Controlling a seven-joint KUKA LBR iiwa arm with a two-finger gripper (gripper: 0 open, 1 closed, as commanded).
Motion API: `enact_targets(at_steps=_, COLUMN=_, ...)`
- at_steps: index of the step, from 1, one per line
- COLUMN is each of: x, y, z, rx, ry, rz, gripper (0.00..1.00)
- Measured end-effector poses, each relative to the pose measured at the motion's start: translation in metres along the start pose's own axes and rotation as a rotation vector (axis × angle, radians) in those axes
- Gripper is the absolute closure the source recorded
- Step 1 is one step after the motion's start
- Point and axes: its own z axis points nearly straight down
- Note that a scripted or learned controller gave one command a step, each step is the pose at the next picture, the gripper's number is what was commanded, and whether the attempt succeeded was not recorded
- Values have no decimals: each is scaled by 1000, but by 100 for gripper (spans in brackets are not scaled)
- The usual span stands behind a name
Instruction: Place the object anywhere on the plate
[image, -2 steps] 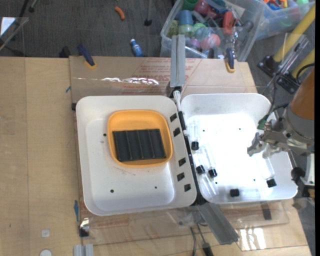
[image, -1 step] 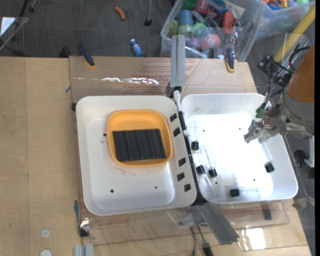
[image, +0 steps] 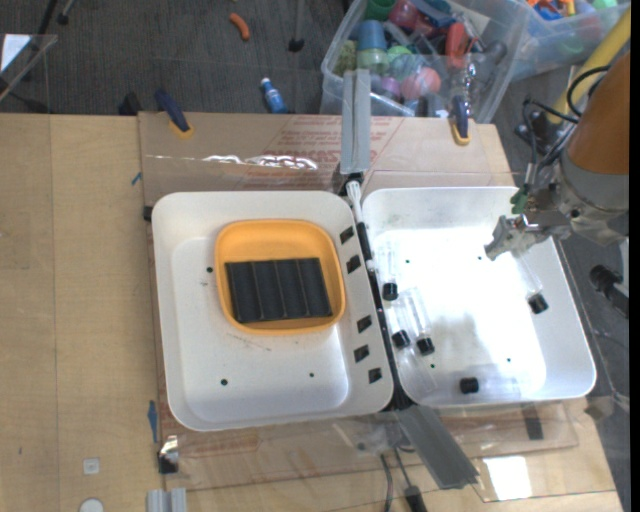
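Observation:
An orange plate (image: 236, 242) with rounded corners sits in the left white bin (image: 190, 390). On it lies a flat black ribbed rectangular object (image: 278, 290), covering most of the plate's lower half. My gripper (image: 503, 243) hangs over the far right part of the right bin (image: 560, 375), well away from the plate. I see nothing between its fingers.
Several small black pieces (image: 467, 384) lie scattered on the right bin's floor, some near the divider between the bins. A clear box of colourful toys (image: 420, 45) stands beyond the bench at the back. Cardboard lies behind the bins.

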Motion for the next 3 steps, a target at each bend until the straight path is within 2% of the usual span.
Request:
enact_targets(at_steps=1, x=5, y=45, z=5, rx=-2, ry=0, rz=-209, gripper=100)
enact_targets(at_steps=2, x=-7, y=73, z=-13, rx=-2, ry=-1, rz=-273, gripper=100)
enact_targets(at_steps=3, x=-62, y=68, z=-97, rx=-2, ry=0, rz=-69, gripper=100)
